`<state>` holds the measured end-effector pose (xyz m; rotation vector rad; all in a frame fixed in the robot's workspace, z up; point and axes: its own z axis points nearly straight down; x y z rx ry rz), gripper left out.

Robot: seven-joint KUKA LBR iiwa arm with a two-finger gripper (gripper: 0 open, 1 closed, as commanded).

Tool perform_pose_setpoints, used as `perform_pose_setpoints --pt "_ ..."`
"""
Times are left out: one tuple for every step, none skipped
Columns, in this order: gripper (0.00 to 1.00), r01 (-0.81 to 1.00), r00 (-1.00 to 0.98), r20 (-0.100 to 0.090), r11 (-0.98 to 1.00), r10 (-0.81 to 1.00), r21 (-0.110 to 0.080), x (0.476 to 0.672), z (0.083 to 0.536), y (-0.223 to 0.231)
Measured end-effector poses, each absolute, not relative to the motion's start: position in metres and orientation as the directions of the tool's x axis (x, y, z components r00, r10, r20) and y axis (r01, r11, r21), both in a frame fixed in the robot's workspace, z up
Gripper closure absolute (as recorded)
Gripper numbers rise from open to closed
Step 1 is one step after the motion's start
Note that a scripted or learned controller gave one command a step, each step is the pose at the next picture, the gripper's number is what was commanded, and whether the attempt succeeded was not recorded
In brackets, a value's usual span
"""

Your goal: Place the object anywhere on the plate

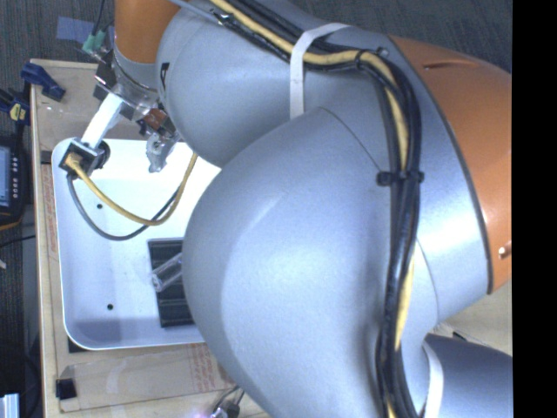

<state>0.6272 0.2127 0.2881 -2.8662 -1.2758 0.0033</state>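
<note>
A dark ribbed rectangular object (171, 296) lies flat on the floor of the white bin (104, 320), near its front right; the arm's bulk hides its right side. A small pale piece (165, 273) lies across it. My gripper (157, 153) hangs over the bin's far edge, well above and behind the dark object, pointing down. It is small and partly in shadow, and I see nothing held under it. The grey arm with its orange band (144, 16) covers most of the view to the right.
A yellow and a black cable (130, 219) loop down from the wrist over the bin floor. A white bracket with a black connector (85, 153) juts left of the gripper. Blue clamps (41, 80) and a black device (12, 177) sit on the bench's left edge.
</note>
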Motion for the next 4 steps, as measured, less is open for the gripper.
perform_pose_setpoints --pt "0.0 0.612 0.79 -0.007 -0.791 0.612 -0.006 0.629 0.197 0.104" --pt "0.0 0.748 0.664 -0.005 -0.664 0.748 -0.009 0.593 0.22 0.191" --pt "0.0 0.573 0.82 0.001 -0.82 0.573 0.0 0.618 0.306 0.164" --pt "0.0 0.286 0.958 0.002 -0.958 0.286 0.0 0.586 0.336 0.204"
